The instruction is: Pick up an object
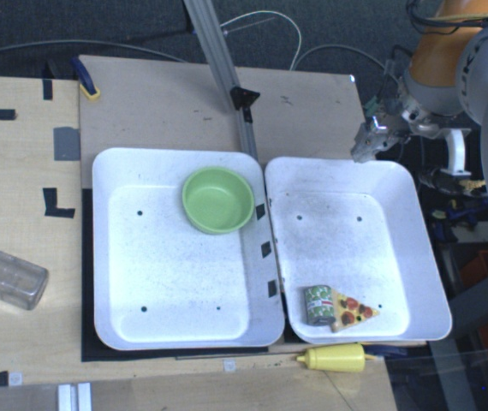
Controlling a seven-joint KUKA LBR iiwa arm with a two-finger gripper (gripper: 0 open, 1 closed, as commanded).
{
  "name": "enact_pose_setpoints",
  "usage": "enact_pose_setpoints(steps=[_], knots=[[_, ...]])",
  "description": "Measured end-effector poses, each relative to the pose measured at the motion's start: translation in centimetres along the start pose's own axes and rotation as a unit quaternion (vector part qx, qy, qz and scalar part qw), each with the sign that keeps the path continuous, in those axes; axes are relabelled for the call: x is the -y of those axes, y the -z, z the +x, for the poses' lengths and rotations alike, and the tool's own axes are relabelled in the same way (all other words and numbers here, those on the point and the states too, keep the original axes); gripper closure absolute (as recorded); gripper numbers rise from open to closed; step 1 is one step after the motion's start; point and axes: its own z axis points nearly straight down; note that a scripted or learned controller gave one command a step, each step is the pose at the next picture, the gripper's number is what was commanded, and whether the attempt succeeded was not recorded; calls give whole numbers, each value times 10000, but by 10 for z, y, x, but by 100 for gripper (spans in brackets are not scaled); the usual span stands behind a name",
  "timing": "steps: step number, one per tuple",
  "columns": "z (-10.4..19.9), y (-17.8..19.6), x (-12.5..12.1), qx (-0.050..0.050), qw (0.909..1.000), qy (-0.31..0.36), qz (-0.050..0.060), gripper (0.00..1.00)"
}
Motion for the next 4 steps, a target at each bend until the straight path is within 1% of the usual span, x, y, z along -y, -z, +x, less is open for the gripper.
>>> enact_pose_setpoints(steps=[1,2,3,4], knots=[[0,-4,0,-3,10000,0,33,100],[48,6,11,-13,10000,18,36,100],[98,2,18,-15,10000,21,45,100],[156,16,20,-20,10000,29,32,100]])
